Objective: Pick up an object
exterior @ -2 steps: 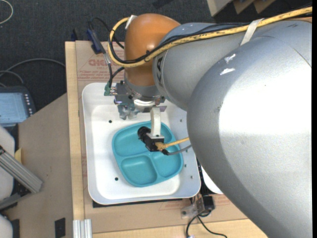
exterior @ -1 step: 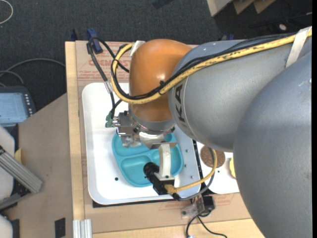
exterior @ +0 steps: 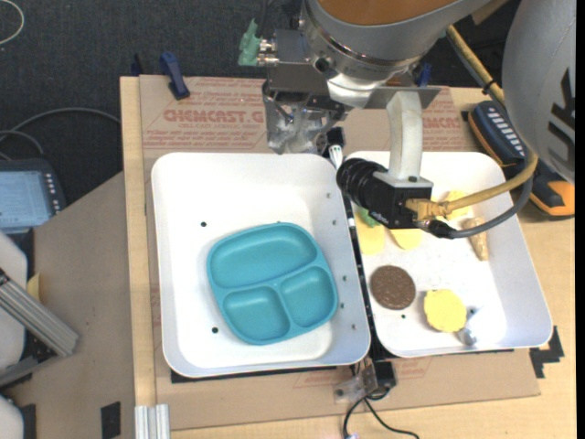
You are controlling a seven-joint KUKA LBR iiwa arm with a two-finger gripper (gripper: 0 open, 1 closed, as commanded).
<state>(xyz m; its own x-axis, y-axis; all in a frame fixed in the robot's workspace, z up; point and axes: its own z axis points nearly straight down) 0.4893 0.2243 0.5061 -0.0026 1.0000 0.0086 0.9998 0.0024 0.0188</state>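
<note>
Your claw hangs over the back edge of the left bin, and you cannot tell if it is open or closed. A blue plate lies in that bin. In the right bin you see a brown disc just beside a yellow disc.

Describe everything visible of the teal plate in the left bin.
The teal plate is a rounded rectangle, apparently plastic, with three compartments: one long one on its far side, two smaller ones nearer the camera. It lies flat, right side up, skewed to the walls, on the floor of the left bin, toward its right wall. Only the bin touches it.
</note>
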